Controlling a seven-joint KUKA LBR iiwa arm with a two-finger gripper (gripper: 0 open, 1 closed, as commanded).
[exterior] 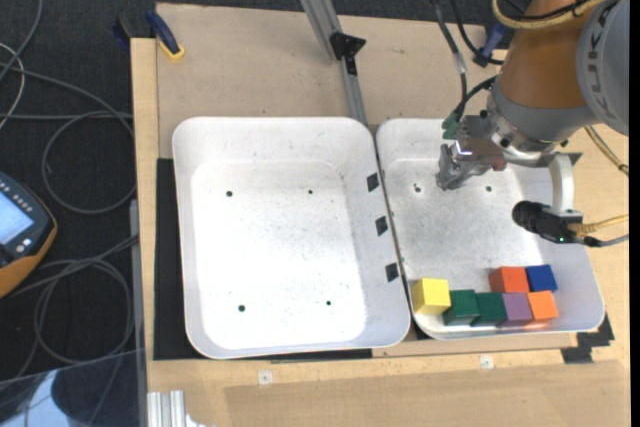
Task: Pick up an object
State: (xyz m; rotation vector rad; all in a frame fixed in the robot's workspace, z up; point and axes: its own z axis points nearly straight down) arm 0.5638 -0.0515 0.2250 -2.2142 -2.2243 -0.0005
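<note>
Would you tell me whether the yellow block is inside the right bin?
Inside: the yellow block lies on the right bin's floor near its front-left corner.

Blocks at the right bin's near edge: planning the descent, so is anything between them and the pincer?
Nothing visible. The pincer hangs above bare bin floor; the blocks cluster beyond it.

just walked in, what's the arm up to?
The arm's hand hangs over the upper part of the right bin, away from the blocks. Nothing shows between its fingers. The blocks, including a yellow one, two green, red, blue, purple and orange, sit clustered along that bin's near edge.
</note>
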